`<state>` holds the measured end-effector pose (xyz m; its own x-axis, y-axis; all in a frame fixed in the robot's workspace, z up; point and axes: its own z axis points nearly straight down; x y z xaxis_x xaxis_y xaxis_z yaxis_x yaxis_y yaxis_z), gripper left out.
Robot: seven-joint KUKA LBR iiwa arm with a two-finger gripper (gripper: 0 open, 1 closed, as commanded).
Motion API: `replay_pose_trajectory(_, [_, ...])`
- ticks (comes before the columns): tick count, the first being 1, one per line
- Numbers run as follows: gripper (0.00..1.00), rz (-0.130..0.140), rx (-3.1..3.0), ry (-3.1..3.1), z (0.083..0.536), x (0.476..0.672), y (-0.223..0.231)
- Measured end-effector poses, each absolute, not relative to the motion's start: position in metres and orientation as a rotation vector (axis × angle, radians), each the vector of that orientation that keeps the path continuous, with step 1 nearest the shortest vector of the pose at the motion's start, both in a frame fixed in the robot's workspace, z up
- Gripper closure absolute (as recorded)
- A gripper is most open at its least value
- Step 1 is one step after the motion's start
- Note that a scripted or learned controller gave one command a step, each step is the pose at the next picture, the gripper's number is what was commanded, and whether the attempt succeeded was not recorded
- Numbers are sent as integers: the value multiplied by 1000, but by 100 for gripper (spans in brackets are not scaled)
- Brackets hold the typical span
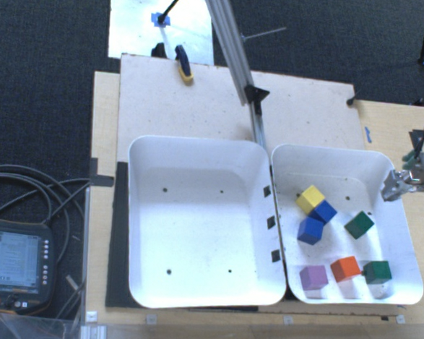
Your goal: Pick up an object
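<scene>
The right bin holds several small blocks. A yellow block touches a blue block, and a second blue block lies just below them. A dark green block sits to their right. Along the front lie a purple block, an orange block and another green block. My gripper hangs at the bin's right rim, above and to the right of the dark green block, apart from every block.
The left bin stands beside the right one. A slanted metal pole crosses the back board down to the bins' shared wall. A teach pendant with cables lies on the floor at the left.
</scene>
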<state>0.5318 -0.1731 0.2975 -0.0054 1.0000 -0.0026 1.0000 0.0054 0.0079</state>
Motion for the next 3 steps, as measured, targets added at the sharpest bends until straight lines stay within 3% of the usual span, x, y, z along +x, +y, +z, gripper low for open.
replay_pose_trajectory(3, [100,3,2210,2234,274,564,-28])
